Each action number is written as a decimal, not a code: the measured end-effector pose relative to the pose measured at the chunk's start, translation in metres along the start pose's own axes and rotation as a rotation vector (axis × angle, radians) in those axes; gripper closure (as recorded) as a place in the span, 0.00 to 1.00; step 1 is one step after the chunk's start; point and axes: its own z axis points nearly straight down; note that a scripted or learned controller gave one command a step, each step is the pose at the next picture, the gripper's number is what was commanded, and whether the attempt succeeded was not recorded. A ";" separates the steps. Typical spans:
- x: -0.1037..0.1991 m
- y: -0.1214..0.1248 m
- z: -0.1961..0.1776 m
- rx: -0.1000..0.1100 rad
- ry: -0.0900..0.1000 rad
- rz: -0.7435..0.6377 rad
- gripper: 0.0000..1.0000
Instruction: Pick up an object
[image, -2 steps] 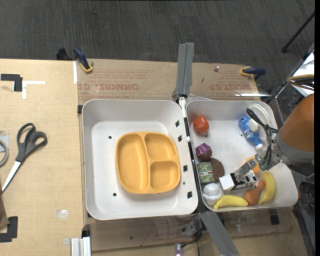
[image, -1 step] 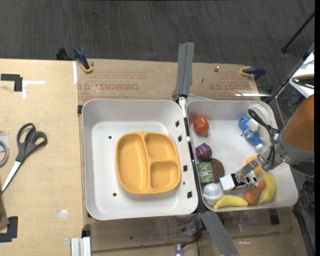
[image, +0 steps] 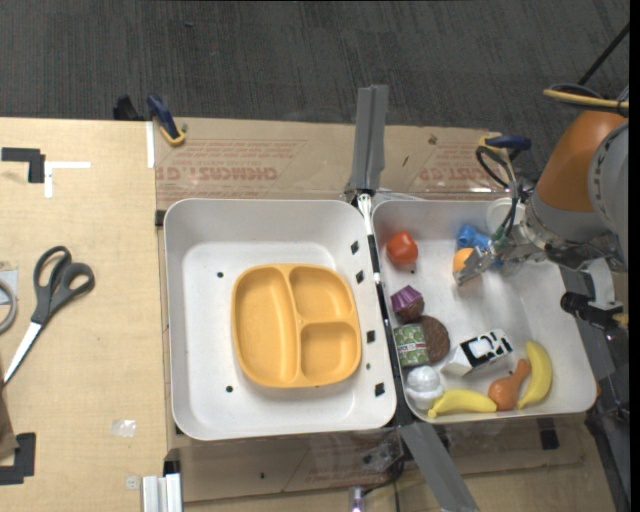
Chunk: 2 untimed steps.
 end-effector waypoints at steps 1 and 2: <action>0.027 0.029 0.002 0.014 -0.011 0.161 0.00; -0.001 -0.067 0.002 -0.006 -0.011 0.183 0.00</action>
